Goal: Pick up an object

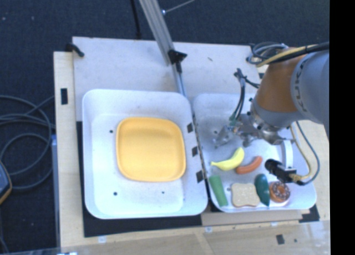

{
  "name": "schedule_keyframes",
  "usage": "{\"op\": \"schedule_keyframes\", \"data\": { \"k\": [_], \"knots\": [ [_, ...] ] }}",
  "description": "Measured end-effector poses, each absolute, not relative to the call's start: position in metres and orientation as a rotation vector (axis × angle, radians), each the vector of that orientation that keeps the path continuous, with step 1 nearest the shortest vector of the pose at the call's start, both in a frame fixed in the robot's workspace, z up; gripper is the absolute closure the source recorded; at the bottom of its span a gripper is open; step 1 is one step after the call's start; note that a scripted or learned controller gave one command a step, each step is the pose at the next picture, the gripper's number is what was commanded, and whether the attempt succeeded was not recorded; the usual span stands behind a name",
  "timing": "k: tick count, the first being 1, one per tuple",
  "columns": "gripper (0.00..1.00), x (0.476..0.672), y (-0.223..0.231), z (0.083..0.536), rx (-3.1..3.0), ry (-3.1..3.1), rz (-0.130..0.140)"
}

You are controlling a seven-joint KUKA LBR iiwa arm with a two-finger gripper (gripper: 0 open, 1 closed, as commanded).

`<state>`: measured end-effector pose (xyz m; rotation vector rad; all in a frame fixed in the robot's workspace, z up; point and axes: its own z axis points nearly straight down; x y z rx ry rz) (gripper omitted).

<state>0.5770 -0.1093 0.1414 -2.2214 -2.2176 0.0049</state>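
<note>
We see a robotics laboratory, not a home. A pale wooden desk (66, 137) stands on dark blue carpet (33, 15), with loose black cables (22, 137) lying on the floor. Two shallow white plastic bins (100, 104) are fixed side by side, a slanted aluminium rail (152, 15) rises behind them, and a grey and orange industrial arm (288, 90) reaches in.

The arm (310, 82) is a thick grey tube with a wide orange band (277, 90), dark cables (266, 54) and a metal claw (226, 133).
</note>
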Motion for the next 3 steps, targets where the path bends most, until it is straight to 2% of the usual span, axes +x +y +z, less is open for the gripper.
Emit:
{"op": "schedule_keyframes", "data": {
  "k": [1,3],
  "knots": [
    [1.0,0.579,-0.109,0.155,-2.225,-2.22,-0.002],
    [1.0,0.573,-0.12,0.256,-2.226,-2.224,-0.006]
  ]
}}
